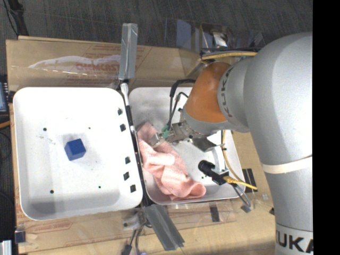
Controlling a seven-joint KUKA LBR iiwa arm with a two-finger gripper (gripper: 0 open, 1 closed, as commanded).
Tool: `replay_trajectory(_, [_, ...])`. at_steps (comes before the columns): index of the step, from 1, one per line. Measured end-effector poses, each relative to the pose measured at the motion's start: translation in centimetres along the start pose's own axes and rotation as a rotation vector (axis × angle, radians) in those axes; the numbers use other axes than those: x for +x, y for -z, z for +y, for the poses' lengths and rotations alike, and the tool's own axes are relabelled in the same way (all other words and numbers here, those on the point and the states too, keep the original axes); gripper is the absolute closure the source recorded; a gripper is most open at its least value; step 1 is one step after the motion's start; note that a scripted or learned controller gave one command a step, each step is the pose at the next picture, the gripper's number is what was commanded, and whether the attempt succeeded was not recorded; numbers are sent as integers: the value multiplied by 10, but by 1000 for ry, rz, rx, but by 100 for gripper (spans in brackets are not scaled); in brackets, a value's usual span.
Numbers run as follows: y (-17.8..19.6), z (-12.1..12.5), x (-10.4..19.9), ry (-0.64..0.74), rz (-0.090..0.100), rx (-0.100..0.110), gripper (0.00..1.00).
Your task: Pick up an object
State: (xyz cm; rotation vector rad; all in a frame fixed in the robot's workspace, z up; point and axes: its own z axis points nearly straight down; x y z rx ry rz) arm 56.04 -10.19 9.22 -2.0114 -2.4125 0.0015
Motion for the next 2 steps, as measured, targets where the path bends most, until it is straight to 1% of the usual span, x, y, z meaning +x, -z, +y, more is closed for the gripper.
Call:
replay_trajectory(1, [9,0,0,2,0,3,100])
replay_trajectory(2, [101,101,20,8,0,0,100])
